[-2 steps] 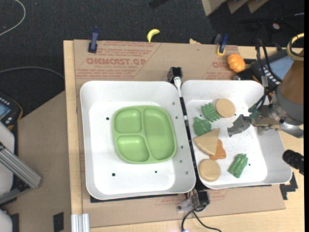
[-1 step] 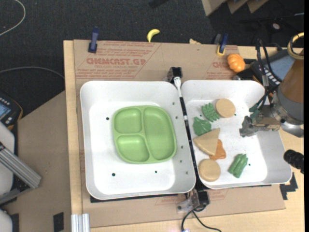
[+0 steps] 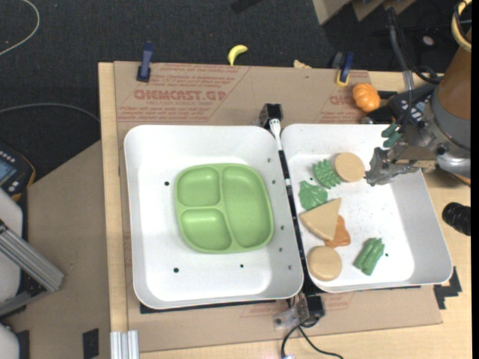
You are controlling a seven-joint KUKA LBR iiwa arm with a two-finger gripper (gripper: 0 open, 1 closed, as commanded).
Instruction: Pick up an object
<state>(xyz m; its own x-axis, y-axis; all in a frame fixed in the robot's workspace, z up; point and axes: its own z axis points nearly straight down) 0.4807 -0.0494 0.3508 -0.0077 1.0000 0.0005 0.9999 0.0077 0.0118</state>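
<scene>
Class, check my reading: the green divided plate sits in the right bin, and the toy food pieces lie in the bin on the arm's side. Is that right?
Not quite. The camera view shows the green divided plate in the left bin, not the right one. The rest holds: the toy food pieces lie in the right bin, on the arm's side, where the gripper hovers.

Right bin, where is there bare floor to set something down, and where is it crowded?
In the right bin, bare floor lies along the right wall, from below the gripper to right of the green toy. Crowded: the left side, where the round cracker, tan wedge and round biscuit sit by the divider.
</scene>
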